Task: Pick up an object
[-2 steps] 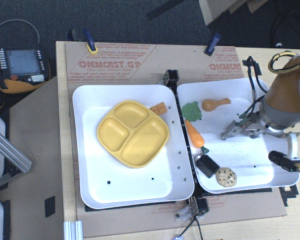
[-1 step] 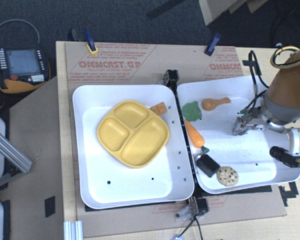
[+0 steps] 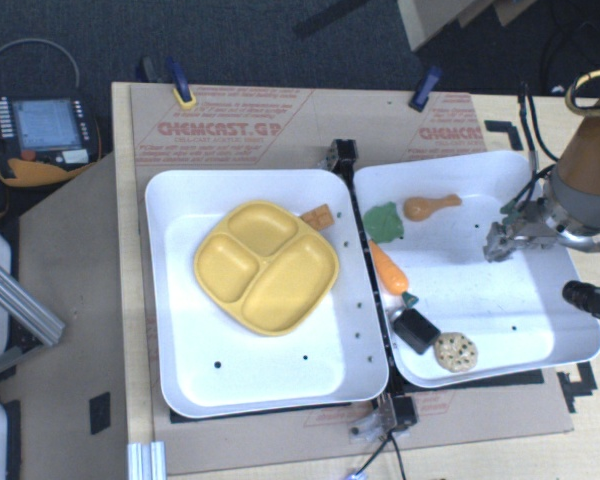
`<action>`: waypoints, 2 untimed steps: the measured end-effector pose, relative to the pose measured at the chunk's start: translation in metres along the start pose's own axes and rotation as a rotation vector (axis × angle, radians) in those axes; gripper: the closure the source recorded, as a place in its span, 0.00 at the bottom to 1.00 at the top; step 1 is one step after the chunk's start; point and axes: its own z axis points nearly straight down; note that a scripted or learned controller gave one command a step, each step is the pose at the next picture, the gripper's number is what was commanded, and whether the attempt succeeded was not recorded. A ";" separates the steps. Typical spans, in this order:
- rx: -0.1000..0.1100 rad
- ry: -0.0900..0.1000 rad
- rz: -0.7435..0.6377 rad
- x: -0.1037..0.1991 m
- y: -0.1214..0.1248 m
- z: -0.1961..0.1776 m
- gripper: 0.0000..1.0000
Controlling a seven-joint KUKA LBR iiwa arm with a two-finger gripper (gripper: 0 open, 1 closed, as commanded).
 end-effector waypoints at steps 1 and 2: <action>-0.002 0.000 -0.001 0.000 -0.005 -0.062 1.00; -0.002 0.000 -0.001 -0.001 -0.004 -0.115 1.00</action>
